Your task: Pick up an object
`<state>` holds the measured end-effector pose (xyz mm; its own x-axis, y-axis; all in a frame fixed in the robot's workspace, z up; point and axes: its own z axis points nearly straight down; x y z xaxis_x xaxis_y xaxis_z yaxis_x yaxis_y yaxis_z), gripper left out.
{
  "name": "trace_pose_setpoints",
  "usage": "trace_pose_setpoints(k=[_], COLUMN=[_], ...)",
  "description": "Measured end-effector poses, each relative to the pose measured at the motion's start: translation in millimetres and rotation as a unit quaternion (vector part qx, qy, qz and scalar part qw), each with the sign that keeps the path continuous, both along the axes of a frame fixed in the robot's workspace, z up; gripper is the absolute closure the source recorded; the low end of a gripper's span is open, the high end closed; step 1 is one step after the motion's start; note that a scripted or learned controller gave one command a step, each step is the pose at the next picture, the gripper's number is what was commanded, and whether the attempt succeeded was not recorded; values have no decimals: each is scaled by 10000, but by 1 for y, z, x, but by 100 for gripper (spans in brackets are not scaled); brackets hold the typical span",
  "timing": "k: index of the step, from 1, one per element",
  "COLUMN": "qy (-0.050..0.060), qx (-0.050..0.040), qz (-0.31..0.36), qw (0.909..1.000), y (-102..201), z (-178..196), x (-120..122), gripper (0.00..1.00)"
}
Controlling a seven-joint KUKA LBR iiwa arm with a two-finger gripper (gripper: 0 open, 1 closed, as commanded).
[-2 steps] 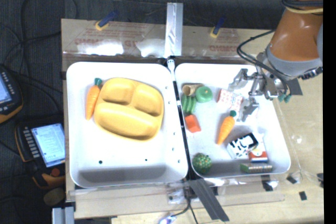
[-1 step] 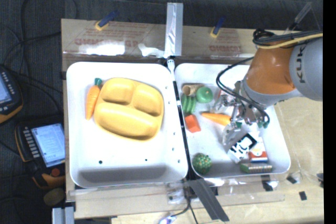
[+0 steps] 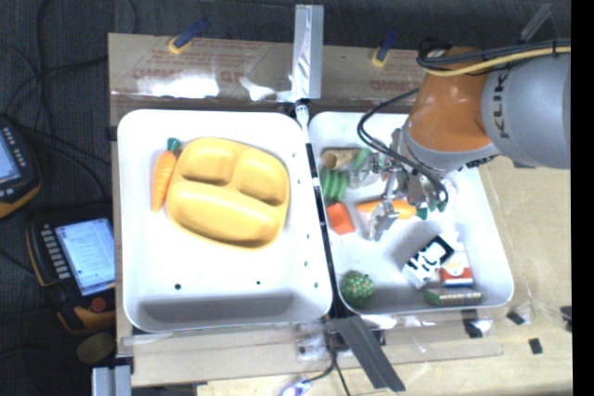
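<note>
My gripper hangs low over the middle of the right bin, under the orange wrist band. Right at its tip lies a small orange piece; whether that piece is gripped is unclear. To the left of the tip sit a red-orange block and a green toy vegetable. A brown item lies at the bin's back. A green knobbly ball rests at the front left corner.
A black-and-white box, an orange-and-white pack and a dark tube crowd the right bin's front right. The left bin holds a yellow divided plate and a toy carrot. A black cable loops over the wrist.
</note>
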<state>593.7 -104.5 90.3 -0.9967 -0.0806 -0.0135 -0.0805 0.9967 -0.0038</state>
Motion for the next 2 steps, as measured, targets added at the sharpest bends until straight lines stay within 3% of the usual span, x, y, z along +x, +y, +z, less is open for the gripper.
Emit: trace_pose_setpoints(k=[1,2], qy=[10,-12], qx=[-6,-29], qz=[-7,-2], qw=[10000,10000], y=[-33,-33], z=[0,11], x=[-60,-58], gripper=[0,100])
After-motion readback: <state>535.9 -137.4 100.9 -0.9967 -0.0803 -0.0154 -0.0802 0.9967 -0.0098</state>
